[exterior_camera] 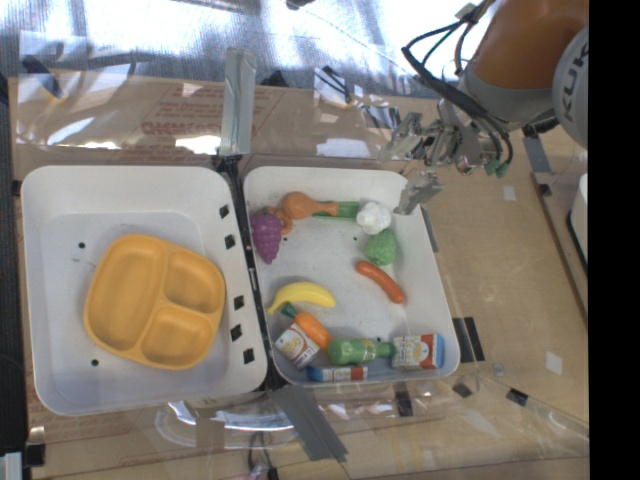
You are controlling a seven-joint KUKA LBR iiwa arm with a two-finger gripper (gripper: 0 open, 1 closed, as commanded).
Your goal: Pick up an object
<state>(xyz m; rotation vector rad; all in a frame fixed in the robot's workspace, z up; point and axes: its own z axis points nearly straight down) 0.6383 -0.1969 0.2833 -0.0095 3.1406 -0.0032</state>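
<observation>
The pincer (415,193) hangs over the upper right corner of the right bin (335,253), at the end of the grey arm (520,38) that comes in from the right. One pale finger points down near the bin's rim; I cannot tell how far the pincer is open, and nothing is seen between its tips, so I judge that it holds nothing yet. The task asks for any object, and the closest ones lie just below and to the left of the pincer: a small white ball-like piece (374,216), and under it a green vegetable toy (381,247). A little further down from the pincer lies an orange sausage (381,281), alone on the bare floor of the bin. To the left of the pincer, well along the upper wall, are an orange piece with a green stem (312,207) and a purple bunch of grapes (266,234); far below it are a banana (301,295) and a crowded row of small bottles and cartons (360,349). The left bin (60,208), far to the left of the pincer, has a yellow divided plate (153,300). To do this step well, I would choose a thing that lies apart from the others, perhaps the sausage, because the white piece and the green toy touch each other and sit near the wall, where a finger may hit the rim. The pincer should come straight down, with its fingers across the narrow side of the thing, and close only when the tips are low beside it.
</observation>
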